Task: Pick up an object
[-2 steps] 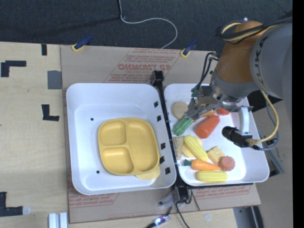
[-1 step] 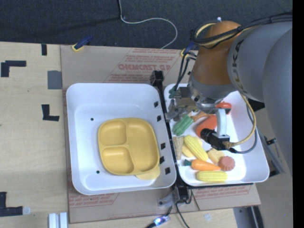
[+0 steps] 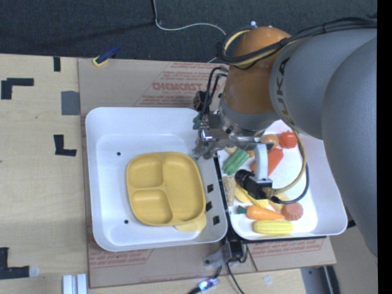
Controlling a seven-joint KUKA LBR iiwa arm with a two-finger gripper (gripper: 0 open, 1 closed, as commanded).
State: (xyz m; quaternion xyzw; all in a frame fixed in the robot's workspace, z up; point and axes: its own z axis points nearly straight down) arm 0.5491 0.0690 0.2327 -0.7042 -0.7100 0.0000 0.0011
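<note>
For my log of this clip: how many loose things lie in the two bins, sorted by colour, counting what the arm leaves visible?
Yellow: 3 – divided plate, corn cob, banana-like piece
Orange or red: 4 –
Green: 1 –
Total: 8 visible; the arm may hide others.

The left shallow white bin (image 3: 101, 164) has open floor along its far and left sides; a yellow three-compartment plastic plate (image 3: 164, 187) fills its middle and near right. The right shallow white bin (image 3: 331, 216) is crowded: toy vegetables, including a yellow corn cob (image 3: 273, 227) and an orange carrot (image 3: 264, 213), pack its near left, and the grey arm (image 3: 324, 72) covers its far part.
</note>
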